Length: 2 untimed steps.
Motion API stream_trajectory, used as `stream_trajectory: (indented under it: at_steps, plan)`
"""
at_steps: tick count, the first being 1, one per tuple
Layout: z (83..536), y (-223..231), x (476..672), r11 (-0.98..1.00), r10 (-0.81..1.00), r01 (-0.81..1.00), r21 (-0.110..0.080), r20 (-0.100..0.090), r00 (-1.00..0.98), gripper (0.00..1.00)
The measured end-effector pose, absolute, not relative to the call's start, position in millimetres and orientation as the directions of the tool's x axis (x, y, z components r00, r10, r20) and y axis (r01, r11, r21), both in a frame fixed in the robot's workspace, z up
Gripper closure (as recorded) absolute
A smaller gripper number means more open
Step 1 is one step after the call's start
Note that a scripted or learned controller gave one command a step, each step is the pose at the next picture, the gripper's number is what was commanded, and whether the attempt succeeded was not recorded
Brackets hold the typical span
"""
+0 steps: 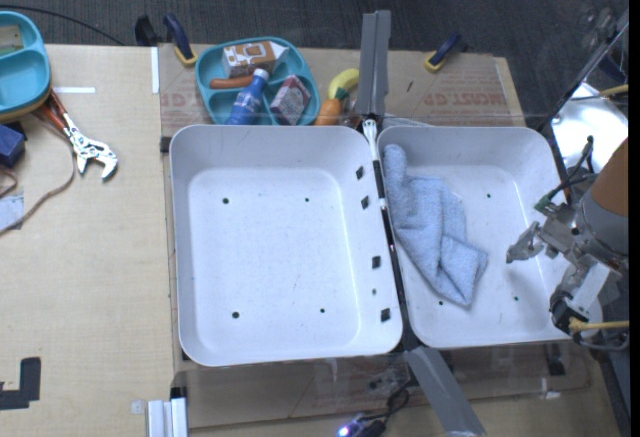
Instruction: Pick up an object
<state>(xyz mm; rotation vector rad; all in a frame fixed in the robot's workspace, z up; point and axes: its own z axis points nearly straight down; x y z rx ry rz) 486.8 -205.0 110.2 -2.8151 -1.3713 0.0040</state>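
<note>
Blue cloth [432,233] crumpled in right bin [500,150], hand [528,247] beside it, finger state unclear

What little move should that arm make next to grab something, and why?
Probably a short slide toward the blue cloth, then down. The cloth lies crumpled against the inner wall of the right bin, while the gripper sits by that bin's outer edge, apart from the cloth, with nothing between its fingers.
</note>
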Motion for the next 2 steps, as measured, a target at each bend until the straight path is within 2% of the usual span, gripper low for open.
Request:
stream_trajectory:
  at_steps: [1, 2]
  plan:
    - [173, -201, 514.0, -0.589, 0.808, 0.808, -0.002, -0.002, 0.589, 0.00]
    - [91, -136, 491.8, -0.639, 0.769, 0.769, -0.002, -0.001, 0.639, 0.00]
